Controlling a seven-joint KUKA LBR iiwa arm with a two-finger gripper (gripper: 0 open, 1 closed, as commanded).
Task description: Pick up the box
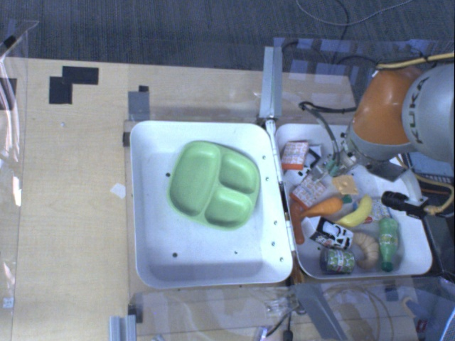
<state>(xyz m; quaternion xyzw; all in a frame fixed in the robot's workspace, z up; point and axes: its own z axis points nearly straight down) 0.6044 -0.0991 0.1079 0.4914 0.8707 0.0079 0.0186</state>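
One box (310, 190) just below hand (328, 168)

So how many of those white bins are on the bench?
2. The left bin holds a green divided tray; the right bin is crowded with toy food, with the arm reaching over it.

Two bins sit side by side on the counter (71, 190): a tray (213, 183) in the left bin (153, 254), groceries crowding the right bin (419, 258).
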